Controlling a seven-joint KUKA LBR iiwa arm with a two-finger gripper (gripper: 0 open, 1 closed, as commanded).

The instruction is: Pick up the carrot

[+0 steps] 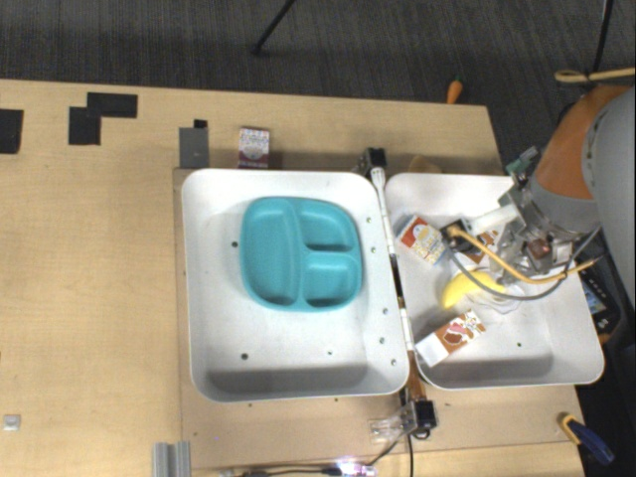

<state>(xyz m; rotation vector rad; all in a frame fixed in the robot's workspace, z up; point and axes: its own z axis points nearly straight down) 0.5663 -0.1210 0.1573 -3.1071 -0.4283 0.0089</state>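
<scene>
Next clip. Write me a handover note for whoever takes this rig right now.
The hand is low over the right bin, amid clutter; its grip can't be judged.
The carrot can't be picked out for sure. By the hand lie a packet, a yellow item and a small box.
The left bin holds a teal plate.
Done: no lift shown. Left: find, grasp and raise the carrot.

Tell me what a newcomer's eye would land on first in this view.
First the teal tray, a bright divided dish lying in the middle of the left bin. Next the arm, grey and orange, reaching in from the right over the right bin. Below it sits a small clutter: a yellow item near the bin's middle, with little printed packets around it.
</scene>
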